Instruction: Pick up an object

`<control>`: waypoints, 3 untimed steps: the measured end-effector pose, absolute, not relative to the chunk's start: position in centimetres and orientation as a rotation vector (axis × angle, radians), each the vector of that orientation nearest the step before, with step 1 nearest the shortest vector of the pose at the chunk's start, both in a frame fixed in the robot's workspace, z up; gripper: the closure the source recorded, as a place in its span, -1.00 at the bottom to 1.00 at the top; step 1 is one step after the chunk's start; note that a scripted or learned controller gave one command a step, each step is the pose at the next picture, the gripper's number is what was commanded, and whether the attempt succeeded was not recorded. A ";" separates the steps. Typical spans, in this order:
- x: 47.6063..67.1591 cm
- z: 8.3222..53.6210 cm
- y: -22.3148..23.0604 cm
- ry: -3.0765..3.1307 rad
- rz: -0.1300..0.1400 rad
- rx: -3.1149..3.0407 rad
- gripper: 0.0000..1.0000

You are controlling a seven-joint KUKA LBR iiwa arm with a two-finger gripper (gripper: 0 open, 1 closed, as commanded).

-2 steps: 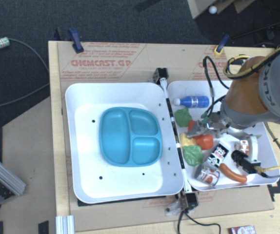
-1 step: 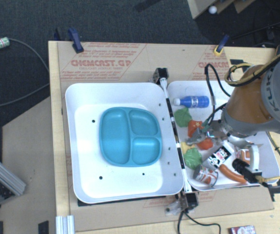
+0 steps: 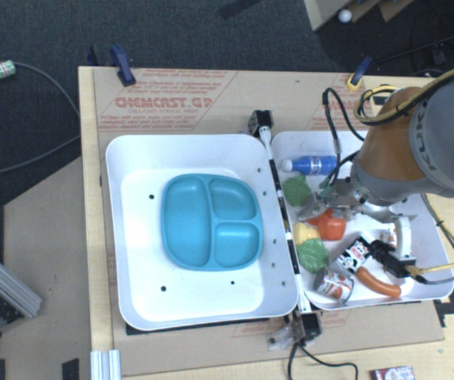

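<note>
My gripper (image 3: pixel 327 206) reaches down into the right bin (image 3: pixel 440 287) from the right, under the grey arm with its orange band (image 3: pixel 385 153). It sits just above a red-orange object (image 3: pixel 331 227) and beside a green object (image 3: pixel 296 189). A yellow piece (image 3: pixel 306 233) and a second green object (image 3: pixel 312 253) lie just below it. A blue-capped bottle (image 3: pixel 310 165) lies at the far side of this bin. The arm hides the bin's far right part.
The left bin (image 3: pixel 132 212) holds a blue divided plate (image 3: pixel 210 221). Near the right bin's front lie a sausage (image 3: pixel 377 282), a small can (image 3: pixel 334 286) and a black-and-white item (image 3: pixel 357 253). Cables trail over the bin's right rim.
</note>
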State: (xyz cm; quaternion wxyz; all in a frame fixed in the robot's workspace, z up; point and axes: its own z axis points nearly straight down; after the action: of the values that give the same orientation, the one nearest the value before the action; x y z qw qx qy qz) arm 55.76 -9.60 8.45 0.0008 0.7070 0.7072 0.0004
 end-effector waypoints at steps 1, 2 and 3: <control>55.8 9.4 -9.6 2.219 0.003 2.220 1.00; 55.8 9.4 -9.6 2.219 0.003 2.220 -1.00; 53.7 8.5 -10.2 2.221 0.001 2.222 -1.00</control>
State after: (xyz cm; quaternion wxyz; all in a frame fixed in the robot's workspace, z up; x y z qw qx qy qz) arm 53.67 -10.25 8.52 0.0002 0.7073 0.7069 0.0004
